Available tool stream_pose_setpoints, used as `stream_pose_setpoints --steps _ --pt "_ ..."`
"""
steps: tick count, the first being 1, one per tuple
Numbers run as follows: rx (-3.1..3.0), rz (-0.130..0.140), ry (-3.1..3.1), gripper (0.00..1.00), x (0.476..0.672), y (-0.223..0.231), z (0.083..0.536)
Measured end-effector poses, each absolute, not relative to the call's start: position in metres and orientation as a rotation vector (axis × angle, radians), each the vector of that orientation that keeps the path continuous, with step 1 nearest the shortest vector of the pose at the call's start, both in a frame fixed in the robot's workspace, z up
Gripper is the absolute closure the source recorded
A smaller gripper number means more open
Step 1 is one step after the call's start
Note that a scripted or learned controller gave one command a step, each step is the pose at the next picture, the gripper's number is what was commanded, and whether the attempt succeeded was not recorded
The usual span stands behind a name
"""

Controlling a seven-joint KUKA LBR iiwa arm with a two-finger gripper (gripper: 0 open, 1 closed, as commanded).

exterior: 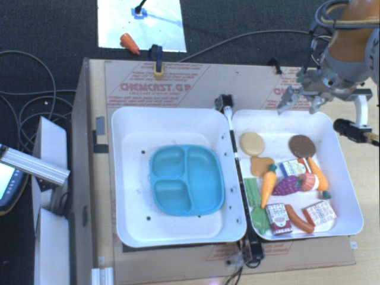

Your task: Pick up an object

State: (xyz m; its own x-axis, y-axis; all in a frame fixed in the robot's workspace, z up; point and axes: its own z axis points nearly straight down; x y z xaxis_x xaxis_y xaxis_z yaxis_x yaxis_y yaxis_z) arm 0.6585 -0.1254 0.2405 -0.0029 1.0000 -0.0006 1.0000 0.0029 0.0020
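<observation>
Arm: the grey arm (350, 22) with its orange band comes in from the right and hangs over the far right corner of the right bin.
Tool: the tool (301, 101) sits just past the back rim of the right bin (347, 177). Its two fingers are spread apart with nothing between them.
Toys: they lie in the right bin, below the tool and nearer the front. A tan round cookie (252, 142) and a brown round cookie (301, 145) are the closest ones to the tool.
Pile: farther from the tool, an orange carrot (269, 184), a purple bunch of grapes (287, 186), a red sausage (298, 218) and two small red boxes (278, 218) are packed close, many touching.
Open room: the back strip of the right bin, right under the tool, is bare white. The right side of that bin, next to its wall, also has bare floor.
Left bin: the left bin (127, 159) is well away to the tool's left. A blue tray (186, 180) with parts lies in its middle, with white floor all round it.
Edges: the two bins touch along a middle rim (235, 159), and the green toy (254, 198) lies right beside it.
Tabletop: the brown board (190, 82) shows behind both bins.
</observation>
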Motion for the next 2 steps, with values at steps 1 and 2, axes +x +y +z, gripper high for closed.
stream_pose_setpoints --steps 1,2 --pt "2.221 -0.002 2.224 0.0 0.592 -0.127 0.131" --pt "2.218 0.0 2.226 0.0 0.573 -0.086 0.095"
